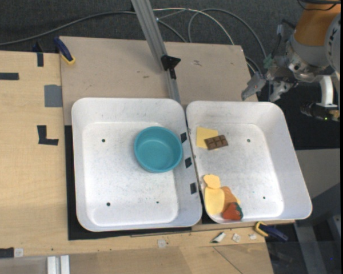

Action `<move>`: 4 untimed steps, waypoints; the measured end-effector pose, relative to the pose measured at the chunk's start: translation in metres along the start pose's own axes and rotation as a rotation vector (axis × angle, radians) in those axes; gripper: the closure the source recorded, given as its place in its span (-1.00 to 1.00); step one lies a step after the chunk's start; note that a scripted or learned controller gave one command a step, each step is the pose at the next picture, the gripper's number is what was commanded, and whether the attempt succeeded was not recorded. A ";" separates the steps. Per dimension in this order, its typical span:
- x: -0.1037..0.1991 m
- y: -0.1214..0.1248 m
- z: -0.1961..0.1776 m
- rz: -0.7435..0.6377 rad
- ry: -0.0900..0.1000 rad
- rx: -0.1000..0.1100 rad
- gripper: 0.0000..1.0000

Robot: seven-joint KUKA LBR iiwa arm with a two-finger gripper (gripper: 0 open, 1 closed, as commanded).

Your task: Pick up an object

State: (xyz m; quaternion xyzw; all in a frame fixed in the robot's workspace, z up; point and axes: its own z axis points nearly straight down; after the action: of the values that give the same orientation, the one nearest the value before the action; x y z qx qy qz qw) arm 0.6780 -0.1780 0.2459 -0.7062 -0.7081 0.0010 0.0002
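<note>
Gripper [267, 88] is hovering spread and empty beyond the right bin [286, 153]; we are judging the teal bowl [157, 148] light, rigid, rim-graspable

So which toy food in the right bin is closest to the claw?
The brown chocolate bar on the yellow slice, at the bin's far end. The other food pile sits at the near edge.

Glossy plastic bowl [157, 148]; speckled white bins [91, 119].

Teal bowl [157, 148] in L bin [91, 153]; hand [267, 88] above R bin [274, 153].
</note>
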 end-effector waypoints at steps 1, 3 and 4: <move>0.000 0.000 0.000 0.000 -0.001 0.000 -1.00; -0.003 -0.004 0.103 0.000 0.001 0.004 -1.00; -0.001 -0.006 0.158 0.000 0.001 0.005 -1.00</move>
State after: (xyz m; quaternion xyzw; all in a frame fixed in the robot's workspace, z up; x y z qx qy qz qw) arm 0.6719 -0.1792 0.0883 -0.7060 -0.7082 0.0024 0.0024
